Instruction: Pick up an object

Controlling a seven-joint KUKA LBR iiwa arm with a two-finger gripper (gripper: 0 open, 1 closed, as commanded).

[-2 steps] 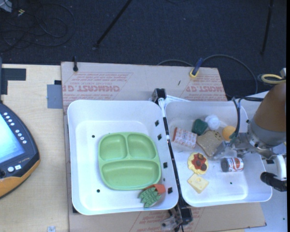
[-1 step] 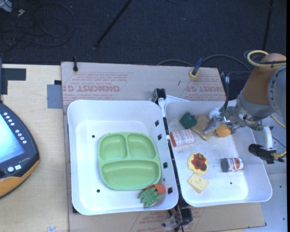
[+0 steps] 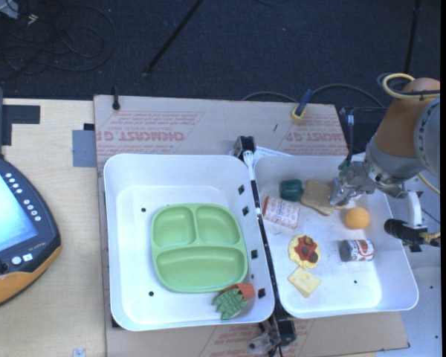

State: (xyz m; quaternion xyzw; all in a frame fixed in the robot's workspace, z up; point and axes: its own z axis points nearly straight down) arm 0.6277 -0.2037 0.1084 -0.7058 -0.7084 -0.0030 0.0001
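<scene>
At the right of the frame, the tool (image 3: 343, 192) is lowered into the right bin (image 3: 401, 292), just above the tan bread slice (image 3: 317, 196) and beside the orange (image 3: 356, 218). Its grip cannot be told. A grasp attempt is judged underway; closing then lifting is called for.

Gripper (image 3: 343, 192) low in right bin (image 3: 401, 292), over tan slab (image 3: 316, 195), perhaps touching. Nearby: orange (image 3: 357, 218), can (image 3: 356, 250), green cup (image 3: 291, 190), pizza (image 3: 305, 251), cheese (image 3: 304, 281), packet (image 3: 281, 213). Green tray (image 3: 198, 247) in left bin (image 3: 123, 199).
</scene>
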